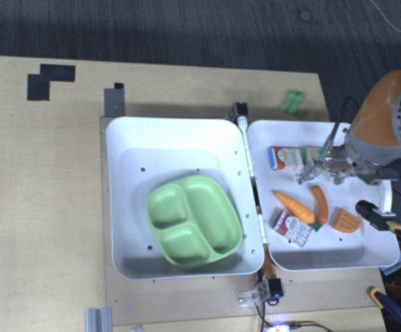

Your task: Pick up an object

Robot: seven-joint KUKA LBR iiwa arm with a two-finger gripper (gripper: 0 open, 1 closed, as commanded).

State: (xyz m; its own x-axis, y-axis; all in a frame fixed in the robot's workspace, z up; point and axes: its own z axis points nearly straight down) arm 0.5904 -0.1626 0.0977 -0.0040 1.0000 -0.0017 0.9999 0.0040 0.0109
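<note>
The right bin (325,258) holds a small red and white carton (285,158), an orange carrot (294,206), a reddish sausage (319,203), a red and white packet (292,228) and an orange wedge (346,221). My gripper (321,175) hangs low over the back of this bin, just above the sausage's upper end and right of the carton. Its fingers stand open with nothing between them.
The left bin (128,185) holds a green divided plate (193,220). A small green item (292,102) lies on the bench behind the right bin. The arm's orange band (380,113) comes in from the right.
</note>
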